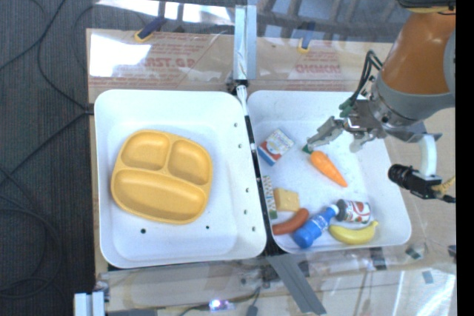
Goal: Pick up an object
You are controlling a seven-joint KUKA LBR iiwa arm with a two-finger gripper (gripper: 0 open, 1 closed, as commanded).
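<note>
At the near rim of the right bin (400,229), around its five o'clock, a yellow banana (353,233) lies with its long axis running from nine to three, ends curling up toward the far side. Touching it on the far side is a small can (356,211) with a red and white label whose writing is too small to read. Just to its nine o'clock a blue bottle (313,227) lies tilted, white cap pointing toward two o'clock, and beside that a red sausage (289,221) points from eight to two. A tan cracker-like square (286,199) sits just beyond the sausage, next to a narrow patterned strip (267,194) along the bin's left wall. Farther in, an orange carrot (328,167) lies near the bin's middle, its long axis running from ten to four, the green stub at the ten o'clock end and the tip toward four. At its nine o'clock, well apart, stands a small carton (275,145) in red, white and blue, print illegible. The gripper (341,135) hovers just past the carrot's stub end, fingers spread apart with nothing between them. In the left bin (118,229) rests a yellow divided tray (162,175). Beyond both bins, faded red lettering shows on the clear sheet (163,59), not readable.
</note>
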